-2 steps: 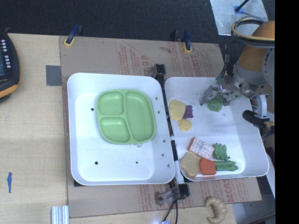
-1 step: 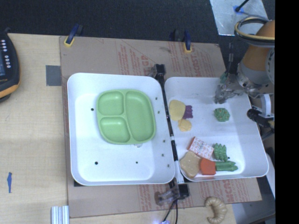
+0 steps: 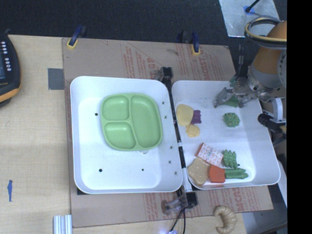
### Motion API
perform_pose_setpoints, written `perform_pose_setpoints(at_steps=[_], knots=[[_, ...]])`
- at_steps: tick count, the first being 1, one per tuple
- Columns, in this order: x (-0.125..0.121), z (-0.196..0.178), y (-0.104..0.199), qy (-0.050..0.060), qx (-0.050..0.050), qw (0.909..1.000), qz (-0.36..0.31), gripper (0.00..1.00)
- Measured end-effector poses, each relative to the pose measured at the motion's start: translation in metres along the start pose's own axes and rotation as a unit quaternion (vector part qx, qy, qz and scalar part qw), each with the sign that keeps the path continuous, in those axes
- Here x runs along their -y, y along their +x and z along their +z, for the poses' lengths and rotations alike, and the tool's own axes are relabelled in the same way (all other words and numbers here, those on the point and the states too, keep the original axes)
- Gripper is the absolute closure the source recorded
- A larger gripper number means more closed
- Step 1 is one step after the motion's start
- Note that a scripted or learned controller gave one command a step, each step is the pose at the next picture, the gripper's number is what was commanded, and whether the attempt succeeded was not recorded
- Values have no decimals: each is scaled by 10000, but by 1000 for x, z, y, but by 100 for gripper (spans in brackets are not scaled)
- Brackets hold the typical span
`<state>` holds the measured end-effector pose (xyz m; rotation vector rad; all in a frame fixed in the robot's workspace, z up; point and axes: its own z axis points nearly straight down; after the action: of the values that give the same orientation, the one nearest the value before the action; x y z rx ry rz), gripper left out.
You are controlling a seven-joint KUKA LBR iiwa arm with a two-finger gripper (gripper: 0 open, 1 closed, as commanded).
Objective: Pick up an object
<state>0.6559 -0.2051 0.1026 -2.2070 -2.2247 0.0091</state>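
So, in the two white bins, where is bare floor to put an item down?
Left bin: free floor all around the green divided plate, widest along the near edge. Right bin: a bare patch in the middle, between the green round piece and the food pile. Crowded: the near edge, and the far edge under the end effector.

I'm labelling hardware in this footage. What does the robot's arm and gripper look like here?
The arm is grey with a broad orange band above the wrist and a black cable looping over it. The gripper is dark grey metal with two thin splayed fingers.
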Motion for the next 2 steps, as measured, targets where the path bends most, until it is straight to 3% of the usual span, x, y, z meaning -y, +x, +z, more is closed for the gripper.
perform_pose_setpoints(at_steps=[1,2], knots=[[-1,-28,-6,-55,14,10000,33,0],[94,15,-6,25,-11,10000,37,0]])
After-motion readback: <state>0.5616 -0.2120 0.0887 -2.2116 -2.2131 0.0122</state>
